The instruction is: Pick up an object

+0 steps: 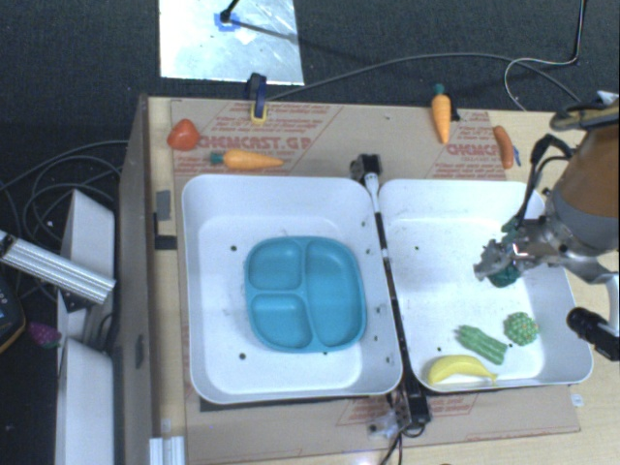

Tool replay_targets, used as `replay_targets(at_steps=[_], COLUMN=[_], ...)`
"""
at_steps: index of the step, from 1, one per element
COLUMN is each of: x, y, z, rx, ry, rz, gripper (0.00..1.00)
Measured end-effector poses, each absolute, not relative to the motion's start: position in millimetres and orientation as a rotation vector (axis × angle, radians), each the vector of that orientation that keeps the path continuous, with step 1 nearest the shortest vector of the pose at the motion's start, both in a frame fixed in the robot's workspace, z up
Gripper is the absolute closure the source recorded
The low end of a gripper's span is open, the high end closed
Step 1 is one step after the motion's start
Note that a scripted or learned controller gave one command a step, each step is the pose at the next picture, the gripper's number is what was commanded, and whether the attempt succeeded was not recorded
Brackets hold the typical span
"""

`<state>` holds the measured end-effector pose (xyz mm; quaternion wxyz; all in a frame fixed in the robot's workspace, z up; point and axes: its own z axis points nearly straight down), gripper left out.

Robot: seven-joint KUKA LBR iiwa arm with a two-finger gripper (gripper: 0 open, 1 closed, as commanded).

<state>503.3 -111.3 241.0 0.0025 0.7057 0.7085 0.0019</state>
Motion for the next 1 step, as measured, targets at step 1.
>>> replay_targets(at_steps=[1], x=[512.0], y=[-54.8], z=[243.8], rx=[2.215], ry=[2.225], rz=[0.003], gripper=[1.0])
